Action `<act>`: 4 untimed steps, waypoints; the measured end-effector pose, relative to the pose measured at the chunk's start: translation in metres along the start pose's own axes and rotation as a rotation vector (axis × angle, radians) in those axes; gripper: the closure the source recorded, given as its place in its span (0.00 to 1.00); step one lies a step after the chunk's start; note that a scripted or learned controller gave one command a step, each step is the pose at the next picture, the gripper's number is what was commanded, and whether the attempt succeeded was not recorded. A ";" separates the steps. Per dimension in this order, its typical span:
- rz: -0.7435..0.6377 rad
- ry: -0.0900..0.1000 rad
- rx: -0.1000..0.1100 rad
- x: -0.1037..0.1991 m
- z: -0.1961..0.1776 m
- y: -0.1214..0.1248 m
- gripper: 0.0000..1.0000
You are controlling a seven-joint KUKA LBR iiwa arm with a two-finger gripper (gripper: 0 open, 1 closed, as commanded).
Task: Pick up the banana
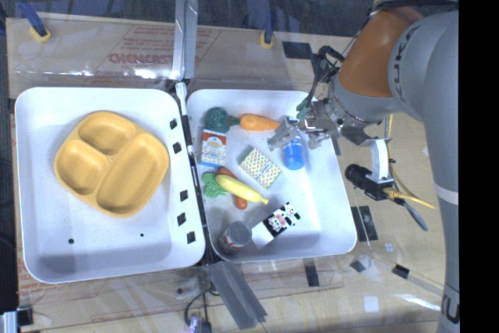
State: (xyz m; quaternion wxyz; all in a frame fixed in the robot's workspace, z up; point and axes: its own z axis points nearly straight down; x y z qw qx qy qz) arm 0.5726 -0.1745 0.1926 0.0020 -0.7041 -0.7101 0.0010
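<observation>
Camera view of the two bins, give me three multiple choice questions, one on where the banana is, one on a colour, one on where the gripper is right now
1. Where does the banana lie?
A. in the right bin
B. in the left bin
C. on the bench outside the bins

2. What colour is the divided plate in the left bin?
A. blue
B. yellow
C. red

3. Where is the gripper?
A. over the divided plate
B. outside both bins
C. over the right bin's upper part, apart from the banana

Answers: 1 A, it lies among the items in the right bin. 2 B, it is plainly yellow. 3 C, it hangs by the blue bottle and carrot.
</observation>
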 end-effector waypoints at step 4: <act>0.321 0.000 -0.001 0.149 0.001 -0.008 1.00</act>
